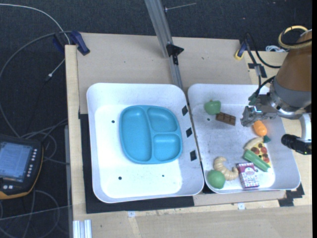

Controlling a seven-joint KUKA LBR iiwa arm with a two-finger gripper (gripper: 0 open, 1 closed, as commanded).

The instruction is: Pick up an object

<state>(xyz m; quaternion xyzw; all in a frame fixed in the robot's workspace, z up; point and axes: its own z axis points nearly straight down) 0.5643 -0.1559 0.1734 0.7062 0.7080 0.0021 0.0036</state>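
The right bin (213, 138) holds several small objects: a green apple-like piece (213, 106), a brown block (226, 118), an orange carrot-like piece (260, 128), a yellow and green item (257, 152), a red box (248, 175), a beige curved piece (225, 167) and a green ball (215, 179). My gripper (251, 115) hangs over the right side of this bin, just above and left of the orange piece and right of the brown block. Nothing is visibly held between its fingers.
The left bin (99, 133) holds a blue divided plate (150, 134). A metal pole (158, 19) slants from the top down between the bins. Cables and a pendant (17, 165) lie on the floor at left. The grey arm (294, 78) enters from the right.
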